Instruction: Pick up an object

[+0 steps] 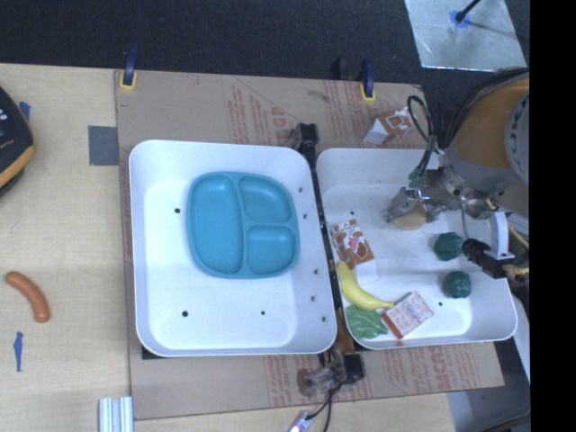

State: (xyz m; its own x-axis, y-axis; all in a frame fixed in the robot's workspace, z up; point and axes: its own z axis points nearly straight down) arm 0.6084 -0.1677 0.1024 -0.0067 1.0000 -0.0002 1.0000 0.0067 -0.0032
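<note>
Holding one banana (pixel 357 292), two green balls (pixel 447 246), right bin (pixel 378 165)

Both white bins (pixel 153 268) look like smooth plastic with a soft sheen, nothing shiny. The blue divided tray (pixel 241 223) in the left one is matt plastic too. Under them is a brown cardboard sheet (pixel 225 106), dull and printed with red marks, lying on a pale wood-look worktop (pixel 63 223). The banana (pixel 355 291) has a smooth waxy skin, the two dark green balls (pixel 448 246) look rough, and the little packets (pixel 409 313) seem to be printed paper or foil, can't tell which.
</note>
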